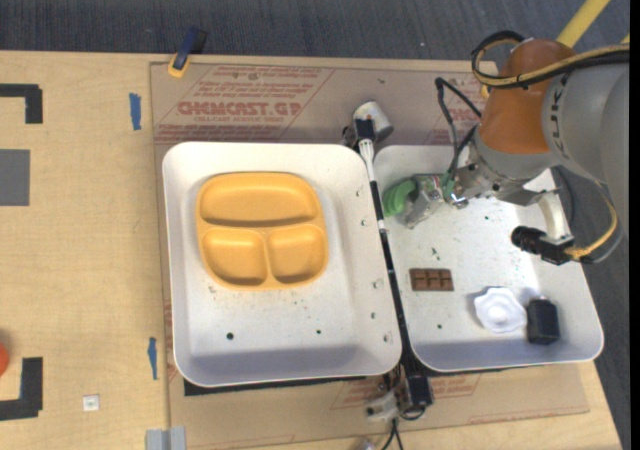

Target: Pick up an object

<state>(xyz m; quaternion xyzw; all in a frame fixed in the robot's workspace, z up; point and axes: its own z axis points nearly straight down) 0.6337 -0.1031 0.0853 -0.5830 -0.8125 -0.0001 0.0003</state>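
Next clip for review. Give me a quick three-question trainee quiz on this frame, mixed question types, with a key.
1. True or false: the yellow divided tray lies in the left bin.
2. Which thing is nearest the gripper? A) brown block B) green object C) black object
3. Fill in: the white object lies in the ____ bin.

Key: 1 true; 2 B; 3 right.

Divided plate (264,229) in left bin (190,338), right bin (580,328) beside it — bar (432,281), cup (498,309), block (541,321) along its near side
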